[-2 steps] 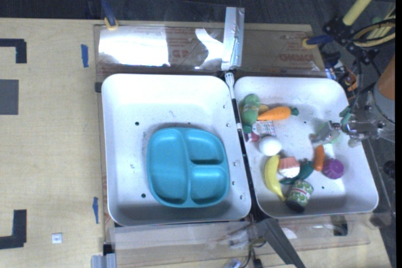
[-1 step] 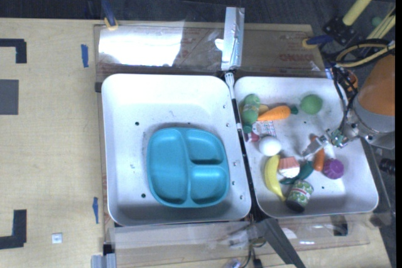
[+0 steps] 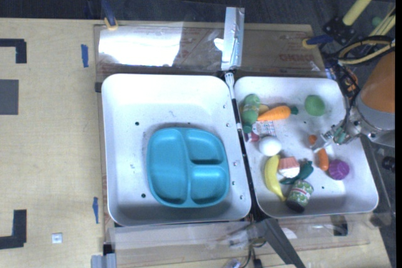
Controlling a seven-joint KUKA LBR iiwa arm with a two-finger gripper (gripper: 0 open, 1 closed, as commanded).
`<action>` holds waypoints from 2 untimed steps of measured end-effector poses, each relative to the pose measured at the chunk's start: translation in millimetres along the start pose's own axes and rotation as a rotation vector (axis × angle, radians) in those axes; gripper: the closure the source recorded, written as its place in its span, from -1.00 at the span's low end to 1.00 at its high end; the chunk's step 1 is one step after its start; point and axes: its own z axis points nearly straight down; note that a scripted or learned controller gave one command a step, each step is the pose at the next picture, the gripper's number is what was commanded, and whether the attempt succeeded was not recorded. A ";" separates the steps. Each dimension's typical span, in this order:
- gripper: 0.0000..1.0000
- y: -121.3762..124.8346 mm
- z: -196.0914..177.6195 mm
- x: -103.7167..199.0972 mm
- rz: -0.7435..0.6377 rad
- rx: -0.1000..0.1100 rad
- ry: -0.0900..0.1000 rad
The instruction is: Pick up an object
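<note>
Two white bins side by side on the wooden bench [image 3: 44, 154]. Left bin [image 3: 125, 103] holds a blue divided tray [image 3: 186, 166], three compartments, sitting slightly toward the near side. A clear plastic sheet [image 3: 163, 37] lies behind that bin, with a metal strip [image 3: 233, 37] at its right end.

Right bin [image 3: 361, 188] carries the pickable clutter. At its left wall: a green pear-like toy [image 3: 250, 107], with an orange carrot [image 3: 275, 113] touching it on the right. Below those, a small red-and-white packet [image 3: 264, 128], then a white egg [image 3: 271, 147]. Nearer the front: a yellow banana [image 3: 271, 176], a red-and-white piece [image 3: 289, 167] just beside it, a dark green piece [image 3: 305, 170], and a green-labelled can [image 3: 299, 194] at the front edge. A green ball [image 3: 315, 105] sits apart at the back. A small orange bit [image 3: 311, 139] lies mid-bin; an orange piece [image 3: 323, 160] and a purple object [image 3: 338, 169] are close together on the right.

Gripper [image 3: 334, 135] is low over the right side of the right bin, just above the orange piece and purple object. Finger state: can't tell, too small and cluttered. Nothing visibly held.
</note>
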 end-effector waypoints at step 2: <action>1.00 126.4 -82.7 29.9 0.019 0.002 0.001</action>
